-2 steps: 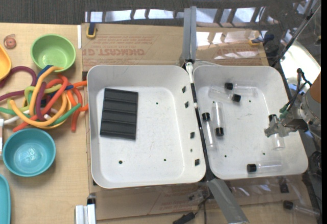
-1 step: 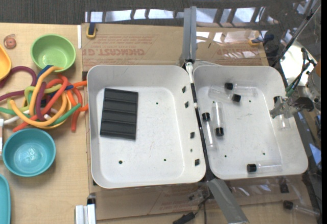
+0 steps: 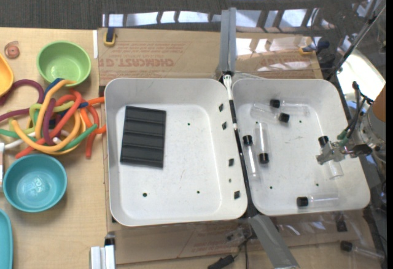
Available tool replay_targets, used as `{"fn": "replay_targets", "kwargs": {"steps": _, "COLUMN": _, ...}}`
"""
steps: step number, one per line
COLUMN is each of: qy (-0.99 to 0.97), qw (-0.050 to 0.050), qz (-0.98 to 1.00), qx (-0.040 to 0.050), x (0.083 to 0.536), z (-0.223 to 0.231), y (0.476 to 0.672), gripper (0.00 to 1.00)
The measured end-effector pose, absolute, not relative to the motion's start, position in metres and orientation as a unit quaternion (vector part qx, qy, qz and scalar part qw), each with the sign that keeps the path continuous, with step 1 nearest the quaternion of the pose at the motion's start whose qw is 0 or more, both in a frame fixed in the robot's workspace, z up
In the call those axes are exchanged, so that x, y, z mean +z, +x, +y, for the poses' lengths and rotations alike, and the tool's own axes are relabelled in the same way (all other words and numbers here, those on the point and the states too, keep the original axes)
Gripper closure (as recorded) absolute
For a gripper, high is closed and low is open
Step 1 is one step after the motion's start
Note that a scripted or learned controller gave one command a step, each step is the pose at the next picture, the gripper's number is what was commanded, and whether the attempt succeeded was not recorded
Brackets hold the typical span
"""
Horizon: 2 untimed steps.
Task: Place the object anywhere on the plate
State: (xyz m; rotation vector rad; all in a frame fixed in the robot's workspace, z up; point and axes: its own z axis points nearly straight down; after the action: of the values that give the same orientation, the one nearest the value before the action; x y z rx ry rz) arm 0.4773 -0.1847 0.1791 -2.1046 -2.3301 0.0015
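A black ridged plate (image 3: 143, 136) lies flat in the left part of the left bin (image 3: 184, 212). Several clear vials with black caps lie scattered in the right bin (image 3: 356, 200), among them one near the back (image 3: 288, 104), a pair near the left wall (image 3: 261, 142) and one at the front (image 3: 316, 200). My gripper (image 3: 332, 153) reaches in from the right, low over the right side of this bin. It is right at a vial (image 3: 334, 169) whose black cap (image 3: 322, 140) points to the back. Whether that vial is gripped is unclear.
On the wooden table to the left are a green bowl (image 3: 63, 63), a teal bowl (image 3: 34, 182) and a tangle of coloured ropes (image 3: 58, 117). A central divider with black clips (image 3: 233, 132) separates the bins. Cardboard (image 3: 159, 56) lies behind them.
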Motion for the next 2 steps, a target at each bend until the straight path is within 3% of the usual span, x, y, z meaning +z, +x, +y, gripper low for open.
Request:
{"fn": "replay_targets", "kwargs": {"steps": 1, "qy": -0.677, "qw": 0.0, "qz": -0.736, "qx": 0.0005, "x": 0.182, "z": -0.221, "y": 0.518, "gripper": 1.0}}
{"fn": "replay_targets", "kwargs": {"steps": 2, "qy": -0.653, "qw": 0.0, "qz": -0.757, "qx": 0.0004, "x": 0.187, "z": -0.222, "y": 0.566, "gripper": 1.0}}
